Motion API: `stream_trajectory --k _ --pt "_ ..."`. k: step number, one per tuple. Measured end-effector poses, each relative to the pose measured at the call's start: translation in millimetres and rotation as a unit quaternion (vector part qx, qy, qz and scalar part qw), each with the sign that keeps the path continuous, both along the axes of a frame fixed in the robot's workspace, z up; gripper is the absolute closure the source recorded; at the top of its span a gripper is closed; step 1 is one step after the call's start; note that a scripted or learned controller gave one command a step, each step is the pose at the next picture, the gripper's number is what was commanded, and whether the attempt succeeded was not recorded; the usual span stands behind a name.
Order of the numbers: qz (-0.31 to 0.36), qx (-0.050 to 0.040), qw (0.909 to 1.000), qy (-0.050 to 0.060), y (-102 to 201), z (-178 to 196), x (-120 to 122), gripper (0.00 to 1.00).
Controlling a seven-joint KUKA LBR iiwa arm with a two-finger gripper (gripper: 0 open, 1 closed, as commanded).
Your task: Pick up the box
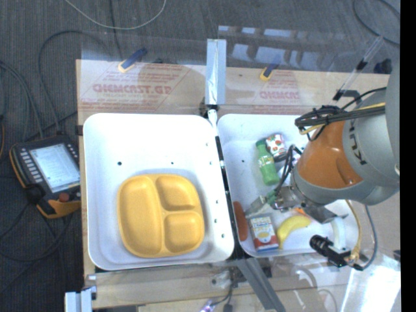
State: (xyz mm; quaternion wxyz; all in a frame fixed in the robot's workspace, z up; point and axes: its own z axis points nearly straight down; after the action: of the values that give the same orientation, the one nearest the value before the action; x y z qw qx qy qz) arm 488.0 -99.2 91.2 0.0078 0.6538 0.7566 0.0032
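The box [262, 231], red and white, lies in the right bin [242, 130] near its near edge, with a banana [294, 225] just to its right and a reddish sausage [240, 219] just to its left along the bin's left wall. Farther back in that bin a green bottle [266, 163] lies beside a small red-and-white carton [277, 144]. The arm [341, 158], grey with an orange band, hangs over the right half of this bin, and the end effector [274, 199] sits low beneath it, just beyond the box and apart from it; whether it is open or closed I cannot tell. The left bin [104, 135] holds a yellow tray [160, 214] with three compartments. Left of the desk [140, 90], a pendant [49, 168] lies on the floor.
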Motion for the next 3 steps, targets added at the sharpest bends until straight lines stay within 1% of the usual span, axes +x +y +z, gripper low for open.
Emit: stream_trajectory --k 1,2,3 --pt "-0.002 0.0019 1.0000 0.000 -1.0 -0.2 0.2 0.00" --pt "0.051 -0.0024 0.9987 0.000 -1.5 0.3 0.4 0.00" --pt "0.076 -0.0016 0.9971 0.001 -3.8 0.1 0.2 0.00"
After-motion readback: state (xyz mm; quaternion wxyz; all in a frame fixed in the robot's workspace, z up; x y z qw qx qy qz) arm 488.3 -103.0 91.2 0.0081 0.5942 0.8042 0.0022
